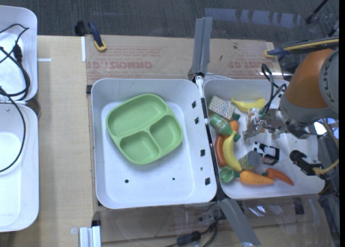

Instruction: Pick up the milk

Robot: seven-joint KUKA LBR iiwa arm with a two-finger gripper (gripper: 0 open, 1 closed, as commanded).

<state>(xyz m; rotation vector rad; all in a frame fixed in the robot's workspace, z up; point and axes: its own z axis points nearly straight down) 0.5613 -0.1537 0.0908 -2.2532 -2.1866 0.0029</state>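
Observation:
The milk (267, 152) is a small white carton with black patches. It lies in the right bin (302, 186), near the bin's middle. My gripper (252, 128) hangs low over the same bin, up and to the left of the carton and apart from it. It sits between the yellow banana (248, 104) at the back and the second banana (232, 152) in front. The arm's orange band (306, 84) is above the bin's right side.
The right bin also holds a checkered box (222, 107), a green bottle (220, 124), a carrot (256, 178), a red chili (278, 175) and a grey round piece (251, 160). The left bin (108, 186) holds a green divided plate (143, 128).

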